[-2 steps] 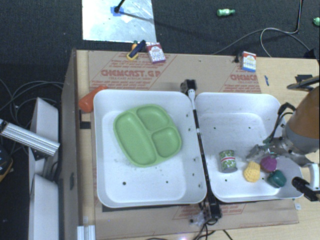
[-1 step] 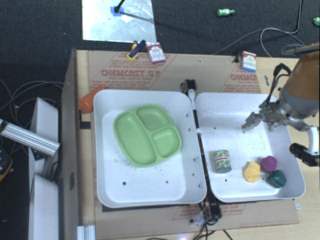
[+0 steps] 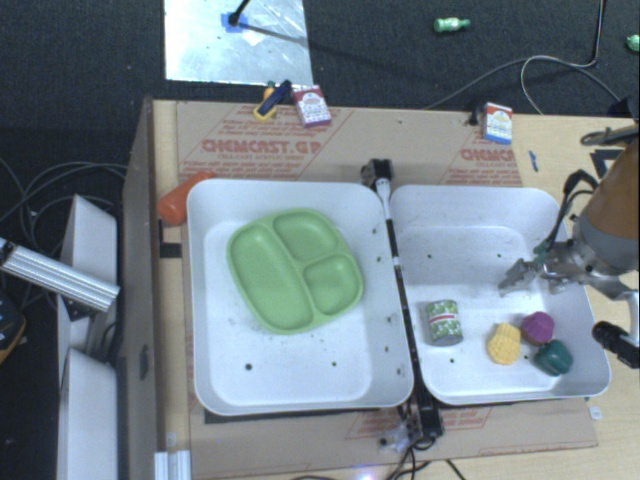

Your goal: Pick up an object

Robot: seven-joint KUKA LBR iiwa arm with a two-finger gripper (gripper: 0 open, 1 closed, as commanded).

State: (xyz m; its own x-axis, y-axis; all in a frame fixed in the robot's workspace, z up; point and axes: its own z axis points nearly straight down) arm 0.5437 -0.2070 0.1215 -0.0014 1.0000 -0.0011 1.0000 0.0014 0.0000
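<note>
A small can with a green-and-red label is seen upright in the right bin; the pincer is held released

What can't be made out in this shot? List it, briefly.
- Pincer, camera view: small and blurred over the right bin, so its grip state is unreadable.
- Arm: cut off by the right edge.
- Can: label print too small to read.
- Orange object: partly hidden behind the left bin rim.
- Teal object and purple object: too small to identify.
</note>
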